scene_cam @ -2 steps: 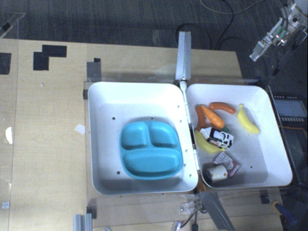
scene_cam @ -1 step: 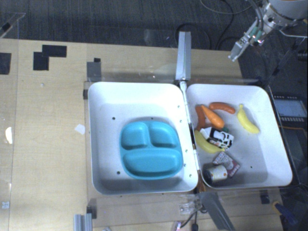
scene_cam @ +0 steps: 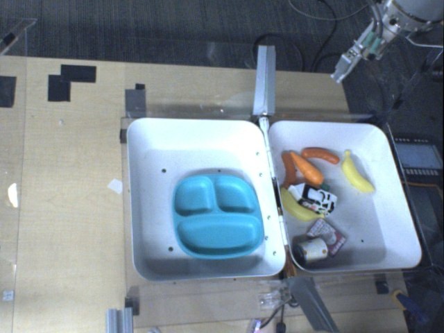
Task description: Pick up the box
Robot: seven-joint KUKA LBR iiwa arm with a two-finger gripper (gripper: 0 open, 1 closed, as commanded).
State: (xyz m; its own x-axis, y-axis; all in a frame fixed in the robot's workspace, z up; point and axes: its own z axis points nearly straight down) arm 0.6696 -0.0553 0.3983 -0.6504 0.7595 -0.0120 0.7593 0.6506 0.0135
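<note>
**Small box lies among the food in the right bin**

Nearest, the blue tray (scene_cam: 218,216) fills the left bin (scene_cam: 149,186). Right of it, the black-and-white box (scene_cam: 318,199) rests against a banana (scene_cam: 298,208): probably light, stiff cardboard, best gripped across its short sides. The pincer (scene_cam: 345,66) hangs well above; its spread I cannot tell.

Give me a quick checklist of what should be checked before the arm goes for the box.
1. Box in sight: ok, the black-and-white one lies in the right bin.
2. Box free on top: ok, nothing covers it.
3. Room around it: not ok, a banana lies under its left side and carrots sit close above.
4. Gripper over the box: not ok, it hangs beyond the bin's far edge.
5. Gripper carrying nothing: cannot tell.
6. Left bin, for set-down: holds a blue tray.
</note>
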